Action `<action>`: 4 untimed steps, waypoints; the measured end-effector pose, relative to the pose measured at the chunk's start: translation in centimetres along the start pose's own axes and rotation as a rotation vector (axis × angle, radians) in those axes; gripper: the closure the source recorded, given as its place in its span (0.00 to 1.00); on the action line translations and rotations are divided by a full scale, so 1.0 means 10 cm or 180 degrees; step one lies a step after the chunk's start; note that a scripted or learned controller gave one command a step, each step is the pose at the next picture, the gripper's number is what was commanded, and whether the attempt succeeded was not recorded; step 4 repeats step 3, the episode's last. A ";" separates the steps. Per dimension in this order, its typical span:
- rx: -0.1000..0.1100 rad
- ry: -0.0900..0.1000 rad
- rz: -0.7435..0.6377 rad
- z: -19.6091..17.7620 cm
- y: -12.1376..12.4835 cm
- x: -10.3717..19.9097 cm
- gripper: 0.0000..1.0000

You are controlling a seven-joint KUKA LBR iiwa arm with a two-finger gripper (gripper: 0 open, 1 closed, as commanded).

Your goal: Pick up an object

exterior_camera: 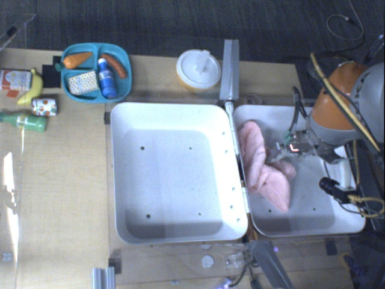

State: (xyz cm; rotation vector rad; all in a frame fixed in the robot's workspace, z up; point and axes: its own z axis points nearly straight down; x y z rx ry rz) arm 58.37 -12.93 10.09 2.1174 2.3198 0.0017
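Gripper low over soft pink folded cloth in right white bin; jaws' state unclear. Pinch raised fold, lift straight.

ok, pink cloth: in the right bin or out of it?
In. The pink cloth lies bunched on the floor of the right bin, against its left wall, with the gripper at its right edge.

A robotics lab, set up for grasping trials. A pale wooden desk stands on dark carpet and carries two shallow white bins side by side, joined by metal brackets. At three o'clock a grey industrial arm with an orange band trails loose cables. At ten o'clock sits a blue divided tray of toy food.
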 end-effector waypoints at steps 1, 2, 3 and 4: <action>-0.0044 -0.0005 -0.0125 0.10 -0.06 -0.05 0.00; -0.0061 -0.0005 -0.0130 -0.02 -0.03 -0.04 1.00; -0.0011 -0.0003 -0.0672 -0.94 0.50 0.28 1.00; -0.0011 -0.0003 -0.0672 -0.94 0.50 0.28 1.00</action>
